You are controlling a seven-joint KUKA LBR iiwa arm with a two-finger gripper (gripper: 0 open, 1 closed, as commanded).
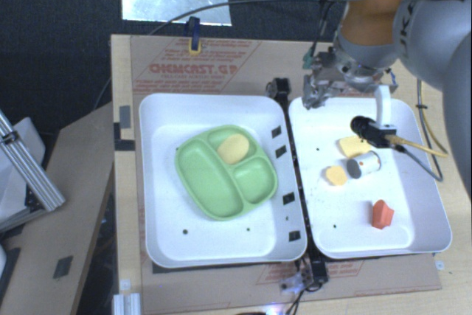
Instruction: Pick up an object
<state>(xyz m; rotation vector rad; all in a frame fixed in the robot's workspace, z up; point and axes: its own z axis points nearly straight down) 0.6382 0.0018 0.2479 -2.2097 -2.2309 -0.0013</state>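
Currently nothing is seen held | orange-red block (382, 214) lies nearest, alone in right bin (428, 232) | behind it, small yellow piece (335, 175), grey-white cylinder (363, 164) and yellow block (352, 146) are crowded | jaws at far-left corner, state cannot be told | risk: crowded items likely nudged apart, cylinder rolled away.
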